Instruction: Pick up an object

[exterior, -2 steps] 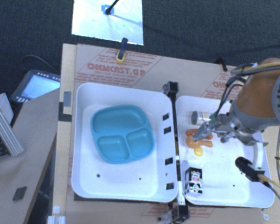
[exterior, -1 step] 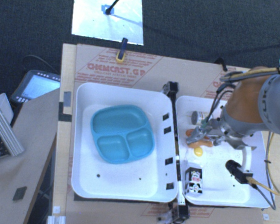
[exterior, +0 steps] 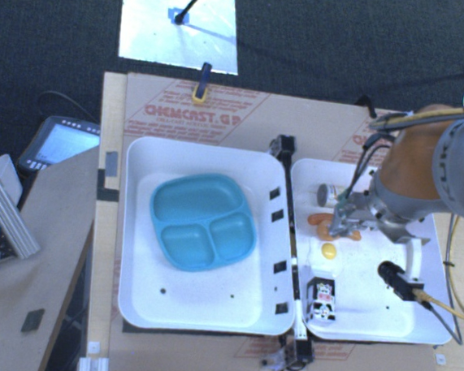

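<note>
We see the table covered by red-printed cardboard, carrying a left bin beside a right bin.

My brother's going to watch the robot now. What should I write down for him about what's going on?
Hand: low in the right bin, right by the orange toy; no grip can be made out.
Things: the yellow piece, small grey item and black-and-white box lie in the right bin. The blue divided plate sits in the left bin.
Done: nothing visibly lifted.
Left: get hold of one object and raise it.
</note>
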{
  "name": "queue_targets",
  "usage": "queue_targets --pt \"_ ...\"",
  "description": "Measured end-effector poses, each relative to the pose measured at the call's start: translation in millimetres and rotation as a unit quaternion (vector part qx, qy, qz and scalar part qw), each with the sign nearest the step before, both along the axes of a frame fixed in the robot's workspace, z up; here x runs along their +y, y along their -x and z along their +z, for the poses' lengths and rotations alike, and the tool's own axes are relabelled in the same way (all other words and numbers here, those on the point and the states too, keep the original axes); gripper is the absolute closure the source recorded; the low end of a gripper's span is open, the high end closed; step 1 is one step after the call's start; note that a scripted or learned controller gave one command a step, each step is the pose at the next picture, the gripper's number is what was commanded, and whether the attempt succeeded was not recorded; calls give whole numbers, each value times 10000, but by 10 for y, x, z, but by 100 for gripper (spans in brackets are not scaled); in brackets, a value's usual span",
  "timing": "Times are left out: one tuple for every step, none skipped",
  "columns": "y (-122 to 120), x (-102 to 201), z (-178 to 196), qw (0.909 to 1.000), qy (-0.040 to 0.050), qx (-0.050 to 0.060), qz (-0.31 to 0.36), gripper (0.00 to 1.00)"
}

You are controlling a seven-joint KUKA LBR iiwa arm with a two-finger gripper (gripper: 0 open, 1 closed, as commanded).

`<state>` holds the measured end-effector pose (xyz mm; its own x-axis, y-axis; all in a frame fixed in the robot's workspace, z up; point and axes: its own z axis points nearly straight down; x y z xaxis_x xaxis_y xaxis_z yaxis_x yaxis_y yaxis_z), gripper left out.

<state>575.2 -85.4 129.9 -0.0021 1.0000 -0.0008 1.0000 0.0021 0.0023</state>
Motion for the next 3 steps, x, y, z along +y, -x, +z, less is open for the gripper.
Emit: queue_targets --pt "-41 -76 465 10000 3 -18 -9 100" --pt "-109 -73 913 10000 1 -18 8 100" --pt "-128 -96 1343 10000 1 -12 10 100"
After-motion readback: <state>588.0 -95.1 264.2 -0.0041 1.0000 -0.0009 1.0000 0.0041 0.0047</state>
